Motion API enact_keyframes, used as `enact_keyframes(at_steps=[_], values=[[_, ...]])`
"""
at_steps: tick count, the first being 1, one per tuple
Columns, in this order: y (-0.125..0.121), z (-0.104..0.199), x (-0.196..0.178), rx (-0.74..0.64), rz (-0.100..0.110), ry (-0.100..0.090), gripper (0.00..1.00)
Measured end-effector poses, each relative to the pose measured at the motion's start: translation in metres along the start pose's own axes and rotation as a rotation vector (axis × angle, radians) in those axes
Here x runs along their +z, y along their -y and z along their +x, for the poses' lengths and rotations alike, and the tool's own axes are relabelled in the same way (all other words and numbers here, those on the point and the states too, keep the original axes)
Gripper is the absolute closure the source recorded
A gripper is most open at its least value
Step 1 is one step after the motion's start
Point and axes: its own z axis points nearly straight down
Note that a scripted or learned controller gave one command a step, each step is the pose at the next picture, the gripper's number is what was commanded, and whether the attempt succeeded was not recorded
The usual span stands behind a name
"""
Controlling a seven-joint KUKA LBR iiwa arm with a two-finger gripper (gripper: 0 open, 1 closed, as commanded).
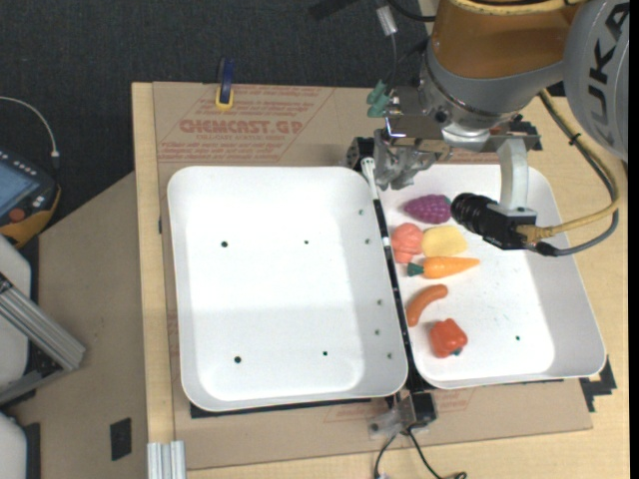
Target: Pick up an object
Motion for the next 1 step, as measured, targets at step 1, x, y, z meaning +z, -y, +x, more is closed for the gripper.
enact_keyframes(at_steps=[1], values=[[-0.0006, -0.0032, -0.0159, 0.004, -0.011, 0.000, 1.00]])
